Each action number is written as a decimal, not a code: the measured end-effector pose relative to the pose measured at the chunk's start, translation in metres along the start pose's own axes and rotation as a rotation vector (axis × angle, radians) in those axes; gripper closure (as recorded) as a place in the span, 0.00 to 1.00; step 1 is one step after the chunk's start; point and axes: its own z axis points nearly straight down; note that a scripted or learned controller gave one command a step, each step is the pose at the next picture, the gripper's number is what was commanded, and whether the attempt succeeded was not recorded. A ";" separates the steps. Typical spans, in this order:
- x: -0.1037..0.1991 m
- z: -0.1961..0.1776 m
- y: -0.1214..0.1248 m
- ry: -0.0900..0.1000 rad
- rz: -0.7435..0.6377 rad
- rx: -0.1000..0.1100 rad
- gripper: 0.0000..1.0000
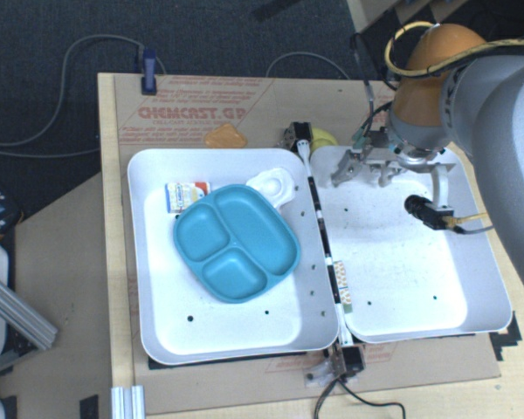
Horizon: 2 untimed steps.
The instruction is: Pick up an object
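In the camera view, the blue divided tray (236, 243) lies in the left bin (157, 321), tilted at a slant, and serves as the landmark here. Just behind the tray's upper left corner a small white carton with a red and yellow label (185, 195) lies flat on the bin floor, touching or nearly touching the tray's edge. Behind the tray's upper right corner a white round-lidded piece (273, 186) rests against the bin's far right corner, partly tucked under the tray's rim. Right of the tray, past the black hinge strip, sits the right bin (402, 295). Above that bin's far edge, well to the right of the tray, the pincer (373, 169) hangs from the grey arm (498, 120) with its orange band (437, 77); its metal fingers point down toward the bin's rear, with nothing seen between them, and I cannot tell how wide they stand. Beyond the tray, outside the bins on the desk (122, 234), a small orange object (225, 135) lies on the printed board, and a yellow-green object (321, 138) sits just behind the gap between the two bins.
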 end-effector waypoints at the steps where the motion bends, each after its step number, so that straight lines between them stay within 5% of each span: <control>1: -0.007 0.011 -0.001 0.000 0.002 0.003 0.00; 2: -0.018 0.010 0.000 0.000 0.002 0.000 0.00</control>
